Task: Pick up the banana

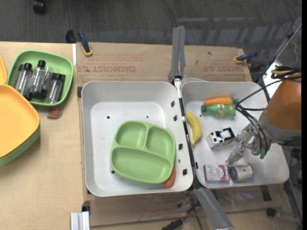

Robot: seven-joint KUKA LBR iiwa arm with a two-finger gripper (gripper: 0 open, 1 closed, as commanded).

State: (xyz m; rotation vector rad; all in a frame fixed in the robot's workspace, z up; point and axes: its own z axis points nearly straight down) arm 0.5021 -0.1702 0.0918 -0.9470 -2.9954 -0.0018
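Observation:
The yellow banana (194, 127) lies along the left wall of the right bin (273, 176), curving toward the divider. My gripper (238, 151) hangs over the middle right of that bin, well to the right of the banana and just above a small can (241, 172). Its fingers are open with nothing between them. A black and white toy (220, 138) sits between the gripper and the banana.
A carrot (218, 100) and a green bottle (219, 110) lie at the back of the right bin, a pink box (216, 172) at its front. The left bin (96, 128) holds a green divided plate (143, 151). A green tray of bottles (41, 78) sits far left.

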